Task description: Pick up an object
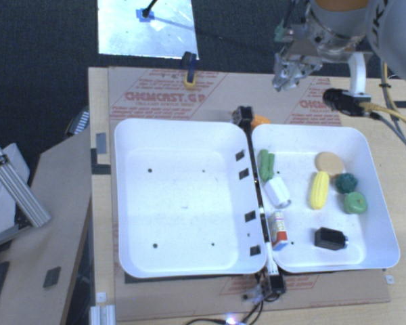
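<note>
The right bin (pixel 365 147) holds several small objects: a green pod (pixel 265 164), a white bottle (pixel 278 191), a yellow corn-like piece (pixel 319 189), a tan disc (pixel 329 162), a dark teal lump (pixel 346 182), a green round piece (pixel 356 202), a black block (pixel 330 238) and a small red-and-white tube (pixel 278 229). My gripper (pixel 287 78) hangs high above the bench, beyond the right bin's far edge, with nothing visible between its fingers.
The left bin (pixel 142 141) lies beside the right one, joined by a black hinge strip (pixel 254 188). An orange item (pixel 260 121) peeks out behind the bins' far edge. A yellow-and-blue clip (pixel 189 78) stands on the board at the back.
</note>
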Controlling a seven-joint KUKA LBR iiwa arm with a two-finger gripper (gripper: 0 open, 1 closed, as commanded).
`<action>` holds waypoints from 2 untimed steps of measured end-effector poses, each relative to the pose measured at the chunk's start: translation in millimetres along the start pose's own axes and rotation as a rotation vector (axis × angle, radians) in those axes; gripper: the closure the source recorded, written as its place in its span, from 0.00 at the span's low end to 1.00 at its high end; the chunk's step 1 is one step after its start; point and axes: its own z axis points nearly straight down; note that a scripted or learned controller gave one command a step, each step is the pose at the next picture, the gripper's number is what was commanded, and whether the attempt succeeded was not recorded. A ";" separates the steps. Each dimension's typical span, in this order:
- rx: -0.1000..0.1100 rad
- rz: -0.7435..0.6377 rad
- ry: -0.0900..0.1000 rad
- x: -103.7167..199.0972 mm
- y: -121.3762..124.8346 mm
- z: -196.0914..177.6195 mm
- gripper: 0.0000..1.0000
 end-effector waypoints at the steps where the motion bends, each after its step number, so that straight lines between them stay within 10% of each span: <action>1: 0.000 -0.006 0.003 82.6 -5.6 -29.5 1.00; 2: 0.002 -0.001 0.001 118.8 -16.4 -33.7 1.00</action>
